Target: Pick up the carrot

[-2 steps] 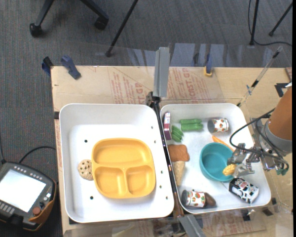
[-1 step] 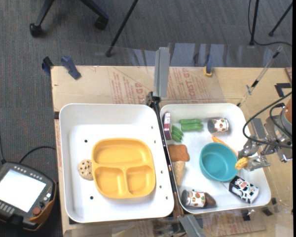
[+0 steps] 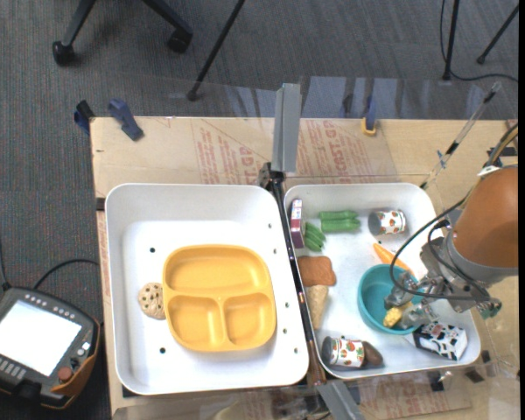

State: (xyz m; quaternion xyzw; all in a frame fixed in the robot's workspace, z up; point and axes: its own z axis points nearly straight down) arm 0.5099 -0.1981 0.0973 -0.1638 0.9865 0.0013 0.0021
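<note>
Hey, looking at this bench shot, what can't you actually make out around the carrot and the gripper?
- Gripper, camera view: small and tangled with cables over the teal bowl; fingers' state unreadable.
- Carrot: a short orange stretch shows beside the bowl; the arm and cables cover its far end.
- Yellow piece in the bowl: too small to identify.
- Arm: cut off by the right edge.

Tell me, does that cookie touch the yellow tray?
Touching. The camera view shows the cookie lying against the yellow tray's left rim, with no white gap between them.
</note>
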